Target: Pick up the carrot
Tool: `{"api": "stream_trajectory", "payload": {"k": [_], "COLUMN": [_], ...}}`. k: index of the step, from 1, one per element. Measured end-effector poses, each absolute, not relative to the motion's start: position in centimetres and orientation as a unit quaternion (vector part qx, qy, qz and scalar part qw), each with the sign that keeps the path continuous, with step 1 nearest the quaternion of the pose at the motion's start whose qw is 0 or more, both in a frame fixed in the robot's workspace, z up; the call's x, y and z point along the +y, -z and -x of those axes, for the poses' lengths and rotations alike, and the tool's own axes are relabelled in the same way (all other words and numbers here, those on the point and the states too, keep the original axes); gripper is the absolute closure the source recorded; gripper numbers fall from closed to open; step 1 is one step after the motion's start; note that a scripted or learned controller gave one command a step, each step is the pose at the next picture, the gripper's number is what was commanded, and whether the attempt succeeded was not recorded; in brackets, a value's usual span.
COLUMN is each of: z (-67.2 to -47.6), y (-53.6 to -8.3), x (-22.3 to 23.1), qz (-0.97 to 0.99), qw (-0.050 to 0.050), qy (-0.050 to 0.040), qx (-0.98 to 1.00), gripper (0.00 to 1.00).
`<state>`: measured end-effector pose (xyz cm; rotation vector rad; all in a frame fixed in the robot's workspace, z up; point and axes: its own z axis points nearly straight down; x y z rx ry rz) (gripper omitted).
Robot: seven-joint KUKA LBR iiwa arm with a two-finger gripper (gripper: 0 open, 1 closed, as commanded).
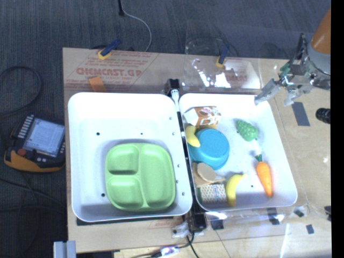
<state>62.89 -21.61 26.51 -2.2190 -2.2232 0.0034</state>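
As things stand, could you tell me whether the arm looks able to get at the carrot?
Probably yes. The carrot lies alone near the right bin's right wall, nothing on it; the banana sits apart on its left. The end effector hovers beyond the bin's far right corner.

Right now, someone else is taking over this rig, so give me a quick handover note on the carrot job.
Gripper: open, holding nothing, hovering over the far right corner of the right bin.
Carrot: lying in the right bin near its right wall, green top pointing away from the camera, apart from the banana and the blue bowl.
Left bin: holds the green tray.
Done: nothing yet; the carrot is untouched.
Left: bring the gripper over the carrot, lower, close on it, lift.
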Motion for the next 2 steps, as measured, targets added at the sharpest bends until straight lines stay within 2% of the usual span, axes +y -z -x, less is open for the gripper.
{"api": "stream_trajectory", "payload": {"k": [1,2], "z": [-58.0,-54.2], "y": [-10.5,-9.2], "x": [-21.2,-20.7], "qz": [0.665,0.618], "qw": [0.001,-0.009], "qy": [0.0019,0.0052], "qx": [-0.747,-0.786], "gripper": [0.00,0.00]}}
